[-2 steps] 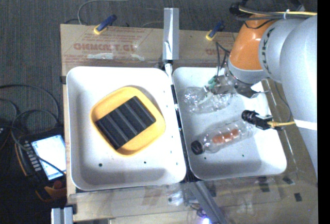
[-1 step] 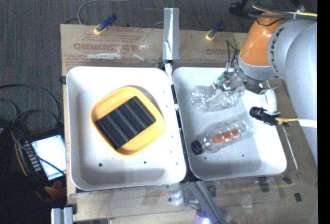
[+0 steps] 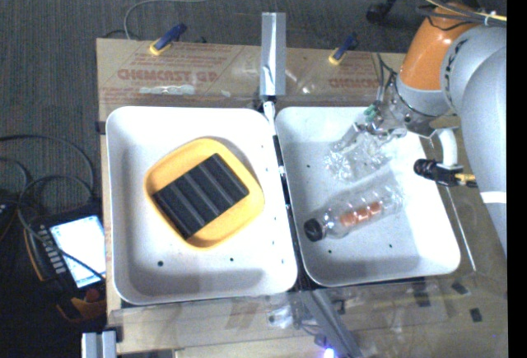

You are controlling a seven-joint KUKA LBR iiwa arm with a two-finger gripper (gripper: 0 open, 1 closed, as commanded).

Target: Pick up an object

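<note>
Reaching in over the right bin (image 3: 436, 253), the gripper (image 3: 377, 119) sits low at that bin's far corner, right against a crumpled clear plastic wrapper (image 3: 352, 155). I cannot tell whether the jaws are open or closed; they are small, dark and lost against the glinting plastic, and nothing shows plainly between them.

Two things lie in the right bin: the wrapper toward its far side, and a clear bottle (image 3: 356, 215) with a dark cap lying on its side nearer the bin's front. The left bin (image 3: 123, 266) next door holds a yellow block with black ribbed top (image 3: 206, 192).

Several slips look likely to me. The wrapper is thin and springy, so a pinch may catch only a loose fold that slides free on the lift. Its transparency may also mislead the program about its height, leaving the tips closing on air above the bin floor. Working so near the bin's far wall, a finger could strike the rim. The bottle, being round, may roll if the wrapper drags across it
</note>
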